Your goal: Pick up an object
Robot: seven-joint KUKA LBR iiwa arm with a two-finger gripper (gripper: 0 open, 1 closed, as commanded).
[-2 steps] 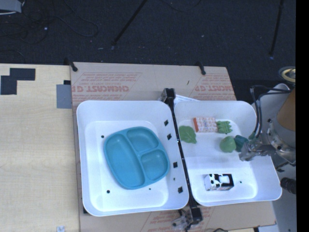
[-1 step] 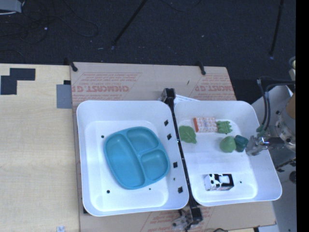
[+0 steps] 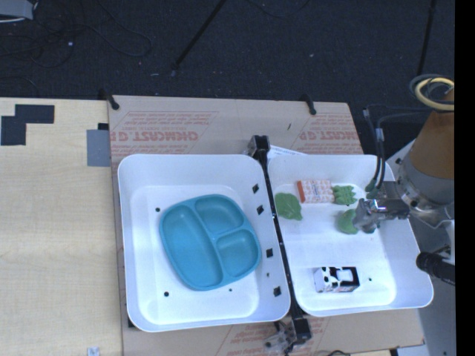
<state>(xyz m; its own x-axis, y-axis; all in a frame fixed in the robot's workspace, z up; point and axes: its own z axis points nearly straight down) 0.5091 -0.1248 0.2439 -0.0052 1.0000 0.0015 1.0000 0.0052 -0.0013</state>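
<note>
Green toy (image 3: 346, 222) sits right of centre in the right bin (image 3: 404, 291), gripper (image 3: 366, 215) right up against it, can't tell its grip, so I'd centre before lifting.

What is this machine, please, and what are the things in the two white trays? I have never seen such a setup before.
This is one picture, taken by a fixed camera above a bench, looking down at a slant. The machine is a robot arm, grey with an orange band, reaching in from the right. At its end is a two-finger gripper for picking things up.

Two shallow white bins stand side by side. The left bin holds a blue divided plate. The right bin holds a red and white box, a green leafy piece, two more green pieces near the gripper, and a small black and white box.

The gripper is low beside one green piece; I cannot tell whether it holds anything.
</note>
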